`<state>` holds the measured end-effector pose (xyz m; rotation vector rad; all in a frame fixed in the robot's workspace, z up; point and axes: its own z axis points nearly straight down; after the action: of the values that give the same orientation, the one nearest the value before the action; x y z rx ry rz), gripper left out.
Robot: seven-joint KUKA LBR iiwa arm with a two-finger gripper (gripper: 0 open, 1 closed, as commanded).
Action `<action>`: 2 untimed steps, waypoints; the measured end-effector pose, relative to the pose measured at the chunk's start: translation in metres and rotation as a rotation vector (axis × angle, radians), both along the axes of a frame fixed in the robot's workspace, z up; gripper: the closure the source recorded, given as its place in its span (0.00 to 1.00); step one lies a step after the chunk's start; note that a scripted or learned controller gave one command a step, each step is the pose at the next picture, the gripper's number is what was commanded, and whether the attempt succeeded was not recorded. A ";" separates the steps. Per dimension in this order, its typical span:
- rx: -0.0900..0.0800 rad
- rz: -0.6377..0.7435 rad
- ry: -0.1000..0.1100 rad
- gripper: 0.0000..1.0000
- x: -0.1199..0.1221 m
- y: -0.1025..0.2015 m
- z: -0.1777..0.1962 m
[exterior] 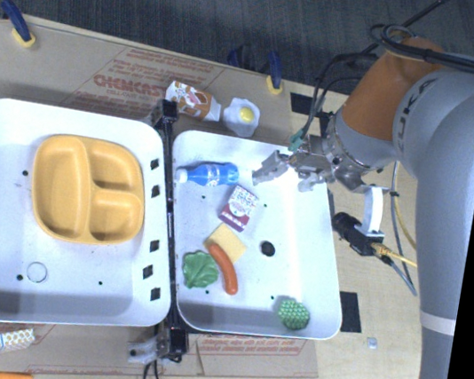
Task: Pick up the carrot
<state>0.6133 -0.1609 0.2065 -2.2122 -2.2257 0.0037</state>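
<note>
You have nothing grasped yet: the jaws [292, 170] hang open and empty. The carrot [225, 269] lies untouched, well below-left of them.

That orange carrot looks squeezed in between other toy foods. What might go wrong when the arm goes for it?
Two risks, as I judge it. The small orange carrot lies touching the yellow cheese wedge and the green leafy piece, so the pincer might nudge or grab a neighbour instead. The pincer also hangs over the right white bin's far end, well away from the carrot, with the blue bottle and purple packet near its likely path.
</note>
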 end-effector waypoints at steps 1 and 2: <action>0.001 0.060 0.003 0.00 -0.071 0.055 -0.066; 0.000 -0.061 0.002 0.00 -0.080 0.065 -0.115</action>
<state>0.5329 -0.0964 0.0911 -2.2781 -2.1558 0.0053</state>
